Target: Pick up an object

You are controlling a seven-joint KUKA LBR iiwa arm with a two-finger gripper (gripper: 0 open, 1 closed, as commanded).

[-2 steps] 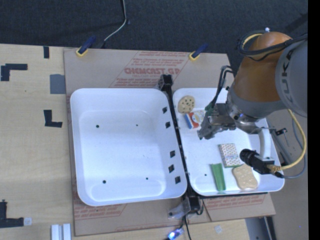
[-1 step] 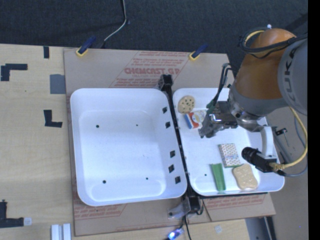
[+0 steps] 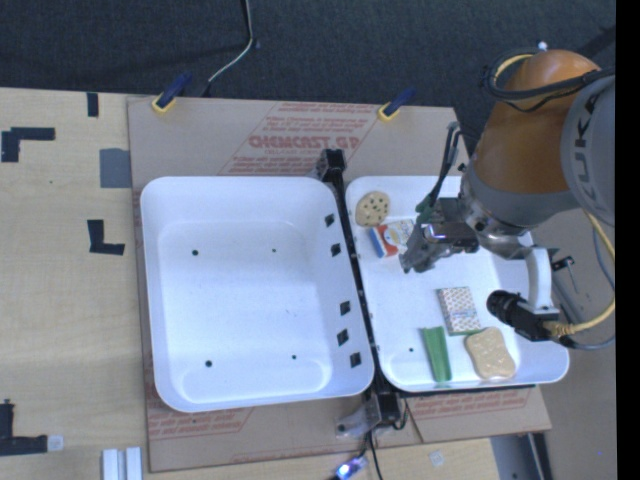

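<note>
- I have the gripper (image 3: 418, 256) low over the right bin (image 3: 530, 373), near its upper left part, with the arm coming in from the right.
- Whether the gripper is spread or closed I cannot tell from this angle; it reads as one dark mass, and I see nothing held in it.
- The nearest pick is the small cluster just left of the gripper: a red and blue item (image 3: 378, 240) with a pale wrapper (image 3: 400, 232) beside it. They lie just up and left of the tip, close to the divider between the bins.
- The red and blue item's long axis runs roughly up and down the view, slightly tilted, so I judge a grasp across its short width would suit.
- A round cookie (image 3: 373, 206) sits further up, near the bin's top edge.
- Well apart, toward the bin's lower end, lie a patterned box (image 3: 458, 309), a green strip (image 3: 436, 354) and a tan slab (image 3: 490, 354); all three are below and right of the gripper.
- The left bin (image 3: 160, 298) plays no part in the next reach.
- My read: a short shift left and a little up puts the tip over the cluster; the divider wall is the risk there.
</note>
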